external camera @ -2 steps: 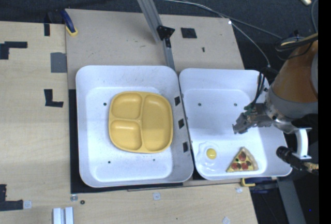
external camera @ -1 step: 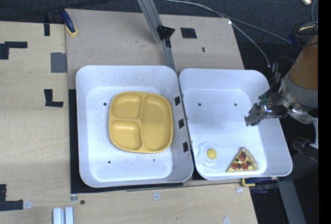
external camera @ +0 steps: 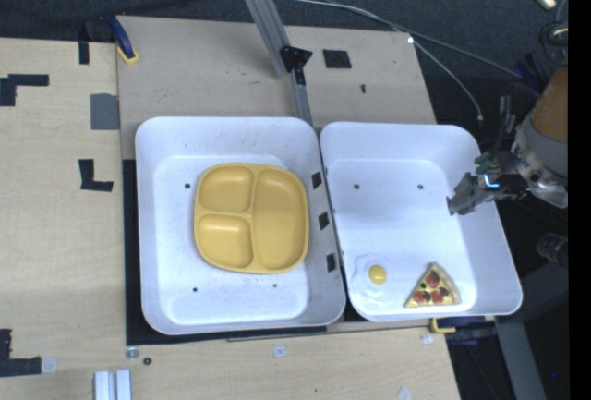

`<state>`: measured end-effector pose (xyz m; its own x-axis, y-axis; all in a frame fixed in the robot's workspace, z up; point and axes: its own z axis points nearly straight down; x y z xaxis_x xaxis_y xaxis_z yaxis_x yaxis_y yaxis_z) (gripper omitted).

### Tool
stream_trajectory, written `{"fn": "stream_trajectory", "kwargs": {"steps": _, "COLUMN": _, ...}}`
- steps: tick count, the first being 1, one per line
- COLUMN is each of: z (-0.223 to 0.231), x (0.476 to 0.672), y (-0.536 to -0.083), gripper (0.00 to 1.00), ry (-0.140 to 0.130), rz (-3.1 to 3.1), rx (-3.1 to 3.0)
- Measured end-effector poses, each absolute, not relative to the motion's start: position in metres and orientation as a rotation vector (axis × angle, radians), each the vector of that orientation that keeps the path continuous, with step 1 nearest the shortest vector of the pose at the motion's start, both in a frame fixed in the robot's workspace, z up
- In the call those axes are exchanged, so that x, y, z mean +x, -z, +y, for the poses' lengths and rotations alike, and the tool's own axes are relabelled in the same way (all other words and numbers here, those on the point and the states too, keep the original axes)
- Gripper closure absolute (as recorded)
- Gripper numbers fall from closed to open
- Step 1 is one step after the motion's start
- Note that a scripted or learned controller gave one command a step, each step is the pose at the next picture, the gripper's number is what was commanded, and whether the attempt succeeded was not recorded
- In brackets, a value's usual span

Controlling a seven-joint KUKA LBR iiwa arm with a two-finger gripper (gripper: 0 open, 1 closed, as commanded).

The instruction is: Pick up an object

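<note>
I can't tell how my claw (external camera: 466, 198) is set, and at the right bin's (external camera: 388, 141) rim it may clip the wall before reaching the pizza (external camera: 432, 287) or egg (external camera: 374, 276).

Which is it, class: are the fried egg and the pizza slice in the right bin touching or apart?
Apart. The camera view shows a strip of bare white bin floor between the fried egg and the pizza slice, near the right bin's front edge.
</note>
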<state>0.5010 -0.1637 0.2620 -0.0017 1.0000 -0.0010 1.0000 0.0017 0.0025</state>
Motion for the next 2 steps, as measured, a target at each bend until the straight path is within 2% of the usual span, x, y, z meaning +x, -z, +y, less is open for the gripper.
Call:
{"fn": "stream_trajectory", "kwargs": {"steps": 1, "z": -0.115, "x": 0.52, "y": -0.244, "gripper": 1.0, "ry": 0.003, "rz": 2.228, "rx": 2.218}}
{"fn": "stream_trajectory", "kwargs": {"steps": 2, "z": -0.069, "x": 0.535, "y": -0.247, "gripper": 1.0, "ry": 0.0, "rz": 2.229, "rx": 2.216}}
